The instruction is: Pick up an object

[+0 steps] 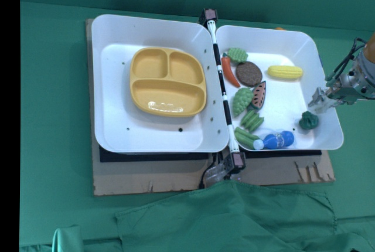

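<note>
The right bin [328,138] holds several toy foods. A yellow corn cob [285,72] lies at the back and a brown round patty [249,73] to its left. A watermelon slice [259,94] and a green grape bunch [242,101] lie mid-left. A blue bottle [275,140] lies at the front wall. A dark green broccoli piece [309,121] sits near the right wall. My gripper [324,99] hangs over the bin's right side, just above and right of the broccoli, with nothing visibly in it.
A yellow divided plate [169,81] lies in the left bin [111,128]. A red pepper [230,71], a leafy green [237,55], pea pods [252,121] and a cucumber [246,138] crowd the right bin's left side. Green cloth [234,215] lies bunched in front.
</note>
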`<control>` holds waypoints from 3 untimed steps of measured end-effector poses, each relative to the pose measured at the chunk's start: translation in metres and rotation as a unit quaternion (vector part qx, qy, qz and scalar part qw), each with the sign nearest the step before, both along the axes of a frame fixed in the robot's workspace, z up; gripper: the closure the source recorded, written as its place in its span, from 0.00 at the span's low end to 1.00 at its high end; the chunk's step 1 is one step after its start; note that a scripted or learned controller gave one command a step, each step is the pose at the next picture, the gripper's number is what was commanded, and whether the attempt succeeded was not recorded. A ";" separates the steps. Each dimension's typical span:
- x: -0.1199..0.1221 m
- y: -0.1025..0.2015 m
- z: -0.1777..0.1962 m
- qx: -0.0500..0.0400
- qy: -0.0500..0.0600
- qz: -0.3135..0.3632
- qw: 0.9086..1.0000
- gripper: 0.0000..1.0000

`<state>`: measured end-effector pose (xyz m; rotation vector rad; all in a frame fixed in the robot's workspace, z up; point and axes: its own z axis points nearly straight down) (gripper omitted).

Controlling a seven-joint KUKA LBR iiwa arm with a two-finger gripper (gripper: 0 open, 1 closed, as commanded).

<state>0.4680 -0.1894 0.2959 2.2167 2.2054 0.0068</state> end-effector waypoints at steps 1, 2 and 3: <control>-0.002 0.035 -0.089 0.004 0.009 0.002 1.000 1.00; 0.034 0.067 -0.112 0.001 0.002 0.001 1.000 1.00; 0.013 0.008 -0.069 0.000 0.002 -0.002 1.000 1.00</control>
